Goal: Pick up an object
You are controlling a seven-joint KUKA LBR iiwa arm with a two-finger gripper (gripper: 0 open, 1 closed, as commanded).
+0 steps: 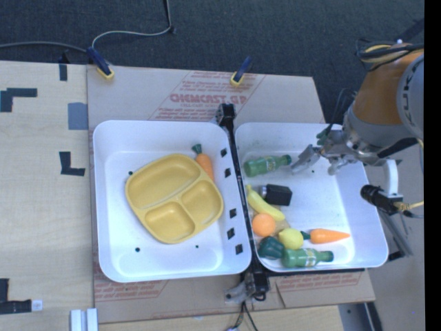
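My gripper (318, 164) hangs over the upper right part of the right bin (358, 205), fingers spread open with nothing between them. One fingertip (300, 161) points left toward a green bottle (266, 164), just right of its cap and apart from it. Below lie a black block (278, 194), a yellow banana (266, 206), an orange ball (263, 225), a lemon (291, 238), a carrot (328, 236), a second green bottle (307, 257) and a dark green piece (270, 247).
The left bin (110, 205) holds a yellow divided plate (174, 197) with a small carrot (204, 163) at its upper right edge. A black clip strip (233, 185) runs between the bins. Cardboard (151, 95) lies under both bins.
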